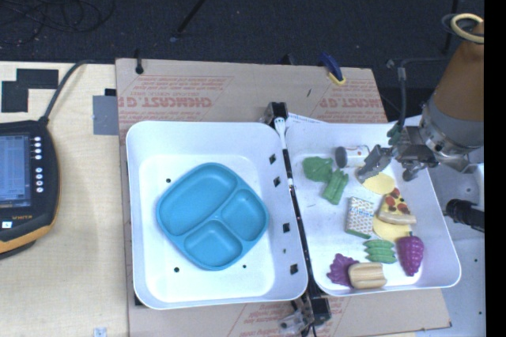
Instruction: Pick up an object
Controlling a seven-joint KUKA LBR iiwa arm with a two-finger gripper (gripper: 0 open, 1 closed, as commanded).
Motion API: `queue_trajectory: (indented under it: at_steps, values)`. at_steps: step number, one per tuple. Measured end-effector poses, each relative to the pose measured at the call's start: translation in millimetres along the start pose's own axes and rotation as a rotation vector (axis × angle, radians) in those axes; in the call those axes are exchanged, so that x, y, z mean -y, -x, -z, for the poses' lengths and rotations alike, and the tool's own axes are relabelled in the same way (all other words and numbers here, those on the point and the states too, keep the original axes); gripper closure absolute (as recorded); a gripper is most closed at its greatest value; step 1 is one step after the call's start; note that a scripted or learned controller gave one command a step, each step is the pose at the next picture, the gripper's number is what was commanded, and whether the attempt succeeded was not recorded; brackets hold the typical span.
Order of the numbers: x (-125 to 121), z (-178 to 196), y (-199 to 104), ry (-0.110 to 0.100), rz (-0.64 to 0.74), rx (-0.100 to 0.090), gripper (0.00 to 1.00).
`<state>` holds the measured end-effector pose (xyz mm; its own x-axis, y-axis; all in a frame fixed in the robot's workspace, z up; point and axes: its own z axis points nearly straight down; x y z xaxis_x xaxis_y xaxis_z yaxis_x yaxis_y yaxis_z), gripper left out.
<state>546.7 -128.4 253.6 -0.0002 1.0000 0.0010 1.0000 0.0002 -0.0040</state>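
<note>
My gripper hangs over the upper right part of the right bin, its two fingers spread open with nothing between them. Just beneath it lies a yellow toy piece, and a pizza slice sits below that. Left of the gripper are a small grey cylinder and two green toy vegetables. Lower in the bin lie a checked cracker, green beans, purple grapes, a second purple bunch and a bread roll.
The left bin holds a blue divided plate. A black ridge separates the two bins. A teach pendant lies on the bench at far left. The arm's orange band rises at the right.
</note>
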Motion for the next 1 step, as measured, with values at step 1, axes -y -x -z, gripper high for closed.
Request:
queue_trajectory:
  at_steps: [1]
  values:
    - [-36.3,-112.1,-32.7,-0.008,0.002,-0.003,0.00]
